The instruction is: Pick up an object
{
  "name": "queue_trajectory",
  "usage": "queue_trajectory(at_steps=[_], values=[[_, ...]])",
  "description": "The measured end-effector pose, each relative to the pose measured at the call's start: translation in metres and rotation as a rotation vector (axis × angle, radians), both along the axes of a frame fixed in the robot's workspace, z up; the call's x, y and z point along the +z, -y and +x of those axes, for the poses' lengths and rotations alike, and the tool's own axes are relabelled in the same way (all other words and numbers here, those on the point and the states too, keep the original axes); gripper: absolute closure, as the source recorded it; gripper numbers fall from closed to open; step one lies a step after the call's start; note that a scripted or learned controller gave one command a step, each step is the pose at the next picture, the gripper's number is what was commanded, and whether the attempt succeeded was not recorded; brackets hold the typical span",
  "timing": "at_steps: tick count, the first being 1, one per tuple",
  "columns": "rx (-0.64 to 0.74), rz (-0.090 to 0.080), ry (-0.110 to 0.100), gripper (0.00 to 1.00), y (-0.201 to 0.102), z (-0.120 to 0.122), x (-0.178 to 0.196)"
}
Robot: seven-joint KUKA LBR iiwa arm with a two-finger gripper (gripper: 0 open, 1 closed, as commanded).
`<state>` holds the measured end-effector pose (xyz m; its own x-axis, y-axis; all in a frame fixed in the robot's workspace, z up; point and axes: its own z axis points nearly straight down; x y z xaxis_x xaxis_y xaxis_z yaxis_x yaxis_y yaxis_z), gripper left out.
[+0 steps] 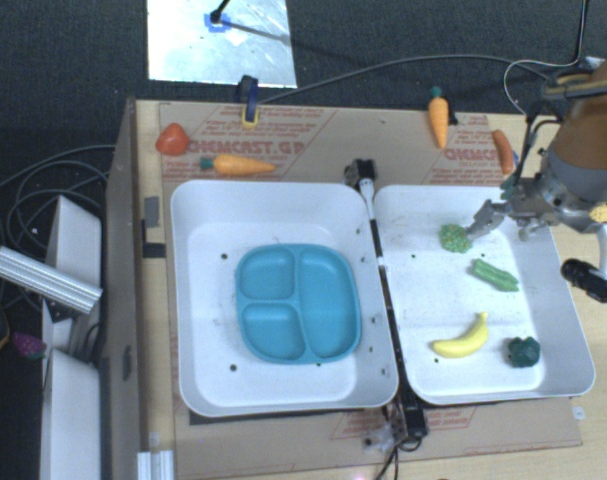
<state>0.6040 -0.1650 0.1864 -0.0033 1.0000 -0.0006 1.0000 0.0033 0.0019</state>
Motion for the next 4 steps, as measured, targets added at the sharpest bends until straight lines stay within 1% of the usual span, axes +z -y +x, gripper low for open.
queue_trajectory(at_steps=[1, 2, 3, 4], values=[[-0.002, 0.0, -0.001, 0.0, -0.012, -0.072, -0.102], [0.0, -0.001, 0.002, 0.0, 0.014, 0.0, -0.101], [-0.005, 0.003, -0.019, 0.0, -0.03, 0.061, -0.104], [0.0, 0.0, -0.01, 0.0, 0.013, 0.063, -0.103]])
